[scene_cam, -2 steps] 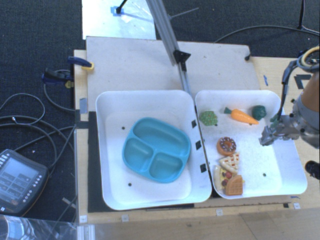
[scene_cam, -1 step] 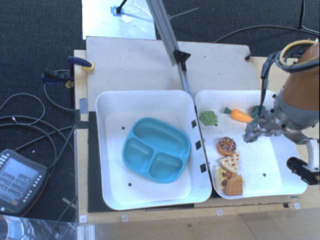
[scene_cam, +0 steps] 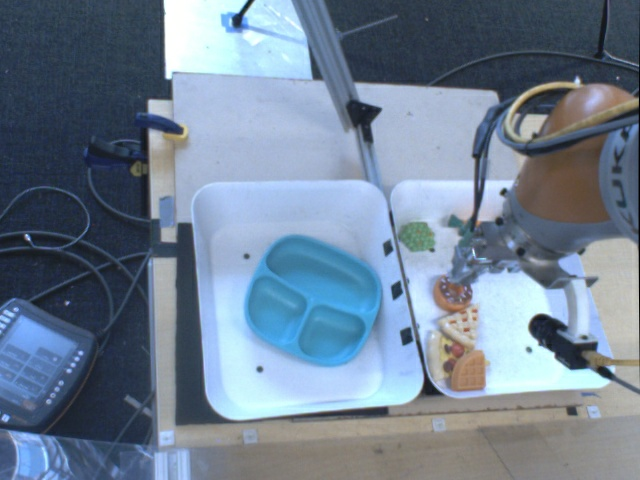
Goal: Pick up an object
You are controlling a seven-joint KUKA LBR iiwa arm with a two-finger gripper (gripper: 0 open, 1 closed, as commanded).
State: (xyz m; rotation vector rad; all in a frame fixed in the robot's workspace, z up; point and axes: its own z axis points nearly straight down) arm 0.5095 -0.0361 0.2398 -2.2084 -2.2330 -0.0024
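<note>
Left bin [scene_cam: 215,368]: you see a blue three-section plastic plate [scene_cam: 313,299], untouched | right bin [scene_cam: 520,368]: green leafy toy [scene_cam: 417,235], round red-orange toy [scene_cam: 453,293], wedge toys [scene_cam: 460,348] all lying loose | pincer [scene_cam: 462,268]: low, just above the round toy, spread or closed you cannot tell | progress: nothing lifted, grasp and raise remain.

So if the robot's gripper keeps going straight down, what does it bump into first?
Probably the round red toy food, just below the gripper in the right bin. Depth is hard to judge here.
</note>
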